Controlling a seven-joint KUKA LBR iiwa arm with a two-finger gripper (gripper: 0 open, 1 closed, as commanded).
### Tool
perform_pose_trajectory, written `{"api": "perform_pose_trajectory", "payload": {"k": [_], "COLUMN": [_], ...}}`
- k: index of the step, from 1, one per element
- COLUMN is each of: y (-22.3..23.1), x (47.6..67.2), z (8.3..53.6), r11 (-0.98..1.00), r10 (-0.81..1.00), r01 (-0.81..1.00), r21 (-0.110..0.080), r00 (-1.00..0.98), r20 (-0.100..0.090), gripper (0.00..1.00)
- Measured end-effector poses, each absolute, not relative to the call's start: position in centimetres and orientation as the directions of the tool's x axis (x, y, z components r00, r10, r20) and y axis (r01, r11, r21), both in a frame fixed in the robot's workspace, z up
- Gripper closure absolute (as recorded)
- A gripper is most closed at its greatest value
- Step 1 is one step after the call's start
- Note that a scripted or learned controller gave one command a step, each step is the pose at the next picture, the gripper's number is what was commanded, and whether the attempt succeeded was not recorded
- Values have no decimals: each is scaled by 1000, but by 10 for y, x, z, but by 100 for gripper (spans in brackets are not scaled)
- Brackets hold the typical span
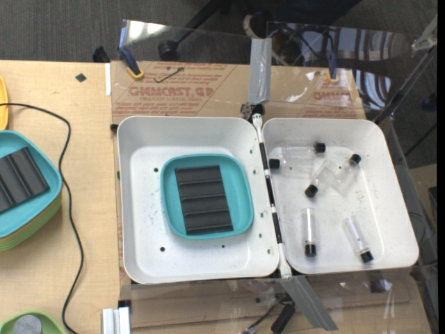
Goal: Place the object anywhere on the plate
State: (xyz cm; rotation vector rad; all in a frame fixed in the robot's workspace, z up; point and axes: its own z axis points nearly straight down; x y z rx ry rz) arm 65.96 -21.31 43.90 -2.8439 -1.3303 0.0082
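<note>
A teal plate (pixel 241 193) with a dark ribbed insert (pixel 202 199) lies in the middle of the left bin (pixel 139 186). In the right bin (pixel 389 186) lie several clear vials with black caps: one upright-lying vial (pixel 308 232) near the front, another (pixel 357 239) to its right, and a cluster (pixel 327 169) toward the back with caps at several spots.
A stack of teal plates (pixel 24 186) with a ribbed insert sits on the wooden bench at the far left, with a black cable (pixel 66 186) running beside it. A clear acrylic panel and cardboard (pixel 181 85) stand behind the bins.
</note>
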Motion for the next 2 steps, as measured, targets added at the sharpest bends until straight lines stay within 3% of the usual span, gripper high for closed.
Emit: {"api": "perform_pose_trajectory", "payload": {"k": [2], "y": [-213], "x": [660], "z": [439], "r11": [-641], "r10": [767], "r01": [767], "r21": [-4], "r00": [641], "r20": [-4], "gripper": [0]}}
